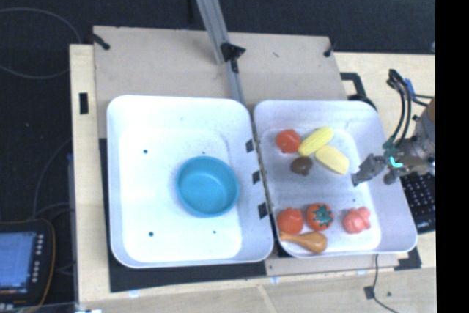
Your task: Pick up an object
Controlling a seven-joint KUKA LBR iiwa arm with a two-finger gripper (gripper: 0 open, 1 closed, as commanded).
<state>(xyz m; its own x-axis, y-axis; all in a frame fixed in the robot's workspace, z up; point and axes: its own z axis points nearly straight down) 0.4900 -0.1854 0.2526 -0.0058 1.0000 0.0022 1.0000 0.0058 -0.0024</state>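
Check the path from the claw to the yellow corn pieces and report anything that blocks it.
Nothing visible blocks it. The claw sits at the right bin's right side, and bare white floor lies between it and the nearer corn piece. The brown ball lies beyond the corn, out of the way.

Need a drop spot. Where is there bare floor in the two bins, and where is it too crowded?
Left bin: bare floor all round the blue bowl, widest toward its far and left walls. Right bin: crowded. Corn cobs, a red piece and a brown piece cluster centrally; tomatoes and an orange squash line the near wall. A bare band runs between those groups, with the gripper at its right end.
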